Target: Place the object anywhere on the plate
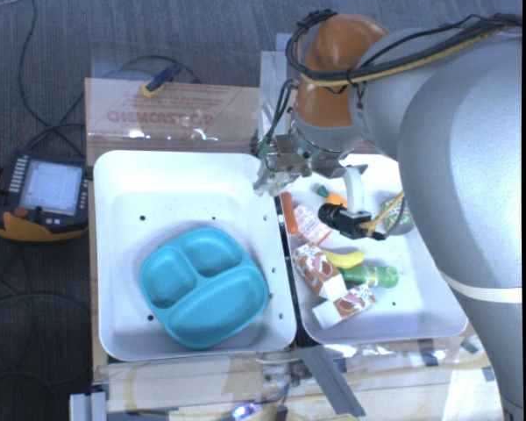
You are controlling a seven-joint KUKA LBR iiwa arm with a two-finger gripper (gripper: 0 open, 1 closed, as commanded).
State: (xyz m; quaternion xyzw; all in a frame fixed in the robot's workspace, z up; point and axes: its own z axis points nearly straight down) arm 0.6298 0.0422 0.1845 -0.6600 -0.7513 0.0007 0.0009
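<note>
Over the divide between bins: we see the pincer (270, 175) hanging at the far end of the shared rim, just under the wrist.
Pincer state: we cannot tell how it stands or whether it carries anything (the tips blur against the white rim).
Plate: the blue plate (204, 286) lies in the left bin (123, 191), three compartments, long axis slanting from near right to far left.
Objects: the toy food (337, 261) sits heaped in the right bin (421, 314), near and to the right of the pincer.
Key relation: we judge the plate lies toward the near left of the pincer, well apart; the heap is closer.
</note>
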